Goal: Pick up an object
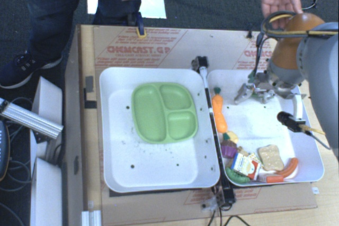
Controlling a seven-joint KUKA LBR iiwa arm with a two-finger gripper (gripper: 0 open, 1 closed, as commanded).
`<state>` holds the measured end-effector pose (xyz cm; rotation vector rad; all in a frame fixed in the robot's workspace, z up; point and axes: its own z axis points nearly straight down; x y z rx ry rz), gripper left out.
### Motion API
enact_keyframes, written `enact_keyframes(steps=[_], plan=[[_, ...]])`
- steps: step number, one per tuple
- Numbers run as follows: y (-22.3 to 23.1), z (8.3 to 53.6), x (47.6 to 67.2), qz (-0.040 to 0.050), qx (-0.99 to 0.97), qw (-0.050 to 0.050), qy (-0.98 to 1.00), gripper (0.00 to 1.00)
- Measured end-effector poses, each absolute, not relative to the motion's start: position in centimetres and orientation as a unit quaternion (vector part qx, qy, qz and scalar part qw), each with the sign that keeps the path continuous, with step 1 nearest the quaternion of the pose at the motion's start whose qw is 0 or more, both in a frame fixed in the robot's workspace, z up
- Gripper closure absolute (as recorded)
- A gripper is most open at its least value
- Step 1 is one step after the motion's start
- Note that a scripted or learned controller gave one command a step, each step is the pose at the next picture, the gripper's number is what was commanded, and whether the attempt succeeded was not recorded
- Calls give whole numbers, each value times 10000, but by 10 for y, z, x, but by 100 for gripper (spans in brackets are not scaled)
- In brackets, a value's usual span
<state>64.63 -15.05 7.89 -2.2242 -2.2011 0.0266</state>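
Camera view shows me the metal two-finger gripper [247,95] spread wide, gripping nothing, over the right smooth white plastic bin [318,159]; a glossy orange plastic carrot [218,114] lies against its left wall. Cardboard [159,47] reads "CHEMCAST GP".

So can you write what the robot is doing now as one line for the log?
arm: over right bin | gripper: above bare floor, holding nothing | carrot: by divider | green tray: left bin

Two white bins [119,177], one green plate [163,112]
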Motion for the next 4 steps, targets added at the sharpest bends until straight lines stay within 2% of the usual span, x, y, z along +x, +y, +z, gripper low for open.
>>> enact_keyframes(steps=[1,2,4], plan=[[-143,95,656,0,-7048,-22,-7094,100],[-98,189,668,-23,-7049,-26,-7093,100],[-106,228,669,-11,-7060,-19,-7082,100]])
